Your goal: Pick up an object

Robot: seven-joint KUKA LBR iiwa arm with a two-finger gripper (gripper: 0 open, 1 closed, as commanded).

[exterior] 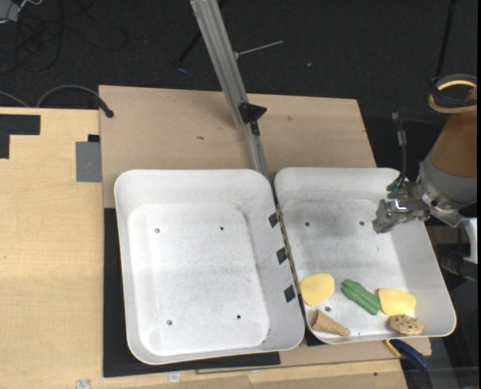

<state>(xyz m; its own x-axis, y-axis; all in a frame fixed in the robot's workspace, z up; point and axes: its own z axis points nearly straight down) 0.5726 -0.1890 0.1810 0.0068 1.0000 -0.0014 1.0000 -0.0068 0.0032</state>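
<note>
The right bin [338, 186] holds several small objects along its near edge: a yellow round piece [317, 288], a green pickle-shaped piece [360, 296], a second yellow piece [396, 301], a brown cone [329, 324] and a round cookie [405, 324]. My gripper [386, 215] hangs over the right bin's far right side, well behind those objects. Nothing shows between its fingers. The view is too coarse to tell how the fingers stand.
The left bin [143, 186] lies beside the right one, with black clips [281, 254] along the shared wall. A slanted aluminium bar [224, 67] rises behind the bins. The arm's orange band [459, 132] is at the right edge.
</note>
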